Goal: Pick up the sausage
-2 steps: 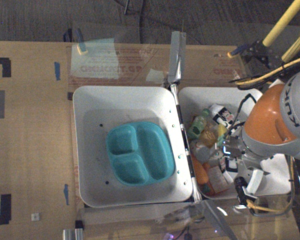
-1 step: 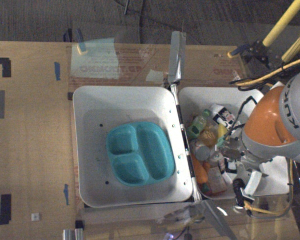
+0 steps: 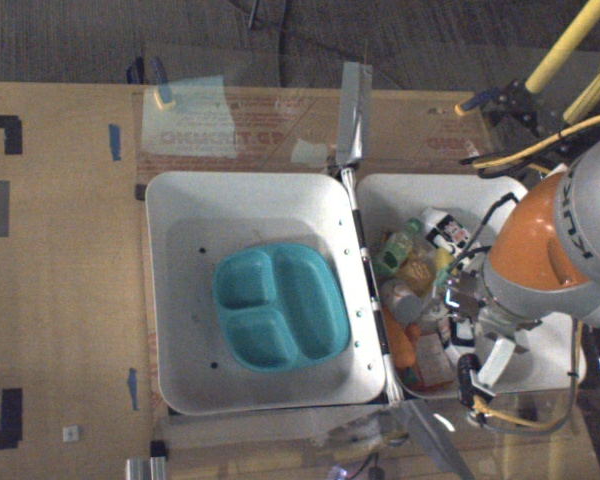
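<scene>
Camera view: my gripper [image 3: 458,320] hangs low over the right bin [image 3: 540,363], inside the clutter of small items. Open, closed or gripping, I cannot tell; my wrist covers it. The sausage I cannot identify with confidence; I judge it lies in that pile, maybe the orange piece [image 3: 403,345] by the divider. Nothing visibly lifted, so the pick is not yet done. The left bin [image 3: 180,218] holds a teal divided plate [image 3: 280,306].
</scene>
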`<state>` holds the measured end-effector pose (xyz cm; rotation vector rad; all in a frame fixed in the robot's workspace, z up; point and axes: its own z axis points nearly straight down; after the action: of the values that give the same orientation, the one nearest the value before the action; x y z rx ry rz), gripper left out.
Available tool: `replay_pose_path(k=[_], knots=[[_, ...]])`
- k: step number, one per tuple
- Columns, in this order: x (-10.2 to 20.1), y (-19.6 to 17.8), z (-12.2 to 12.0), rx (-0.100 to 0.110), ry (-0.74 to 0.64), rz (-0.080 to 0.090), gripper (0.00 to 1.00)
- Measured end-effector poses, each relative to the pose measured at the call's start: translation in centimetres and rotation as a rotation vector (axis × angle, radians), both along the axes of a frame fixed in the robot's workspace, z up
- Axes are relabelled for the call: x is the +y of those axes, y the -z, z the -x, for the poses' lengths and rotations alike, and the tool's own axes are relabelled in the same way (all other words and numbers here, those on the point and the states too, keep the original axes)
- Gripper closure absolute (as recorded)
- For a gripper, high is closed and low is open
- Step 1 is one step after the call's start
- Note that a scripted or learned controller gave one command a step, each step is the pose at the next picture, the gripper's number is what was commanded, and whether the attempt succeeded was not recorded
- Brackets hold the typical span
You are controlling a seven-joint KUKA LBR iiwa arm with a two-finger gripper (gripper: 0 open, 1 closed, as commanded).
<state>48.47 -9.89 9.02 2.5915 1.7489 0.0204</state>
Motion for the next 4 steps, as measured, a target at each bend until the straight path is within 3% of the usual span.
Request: replay_pose_path(k=[1,2,3,4], knots=[[0.4,0.0,-4.3,0.017,0.175,-0.003,0.0],[0.8,-0.9,-4.1,0.02,0.35,-0.007,0.0],[-1.0,-0.1,-0.1,-0.001,0.624,-0.016,0.0],[-1.4,-1.1,0.2,0.008,0.764,-0.013,0.0]])
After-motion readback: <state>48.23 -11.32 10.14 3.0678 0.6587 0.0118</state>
